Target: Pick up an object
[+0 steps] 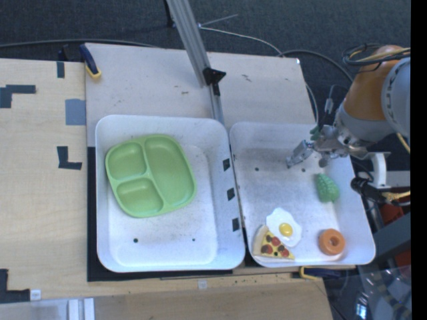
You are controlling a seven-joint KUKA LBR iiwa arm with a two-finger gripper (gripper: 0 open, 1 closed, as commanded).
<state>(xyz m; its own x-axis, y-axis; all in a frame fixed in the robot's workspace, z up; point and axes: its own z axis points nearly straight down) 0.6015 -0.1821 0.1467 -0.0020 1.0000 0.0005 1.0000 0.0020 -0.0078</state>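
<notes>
The bench [153, 79] bears two shallow white bins side by side. The left bin [113, 245] holds a green divided plate [149, 175], lying flat in its upper half. The right bin [267, 145] holds four small toys. The grey arm [377, 105] with its orange band reaches in from the right, and the gripper [301, 155] hangs over the upper middle of the right bin with its fingers spread apart, nothing between them. A green bumpy toy [327, 188] lies just below and to the right of the gripper, apart from it. Nearer the front edge lie a fried egg [284, 227], touching a pizza slice [272, 244], and an orange doughnut [331, 242] beside them.
</notes>
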